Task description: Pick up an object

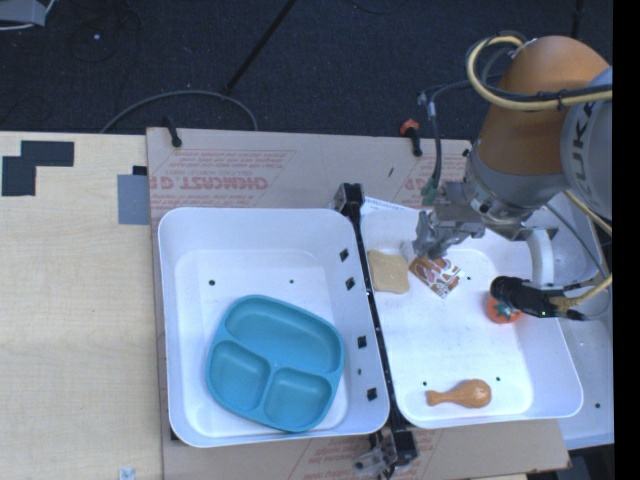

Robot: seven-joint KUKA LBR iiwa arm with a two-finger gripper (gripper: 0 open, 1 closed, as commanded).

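- Table (70, 298): pale wood surface at left, with a sheet of printed cardboard (250, 173) under the bins
- Arm (540, 108): grey, with an orange band, reaching in from the right over the far part of the right bin
- Left bin (190, 238): shallow and white; it holds a blue divided plate (275, 361) with three compartments, lying toward the near side
- Right bin (540, 398): shallow and white, touching the left bin along a black clipped seam
- Gripper (436, 256): down in the far left part of the right bin, just above a small red-and-white packet (440, 276); whether it is apart, together or clamped on the packet cannot be told
- Tan flat piece (388, 271): just left of the packet
- Toy drumstick (462, 395): tan, near side of the right bin, well apart from the gripper
- Small orange-red object (500, 312): right side of the right bin, beside a black fitting (525, 296)
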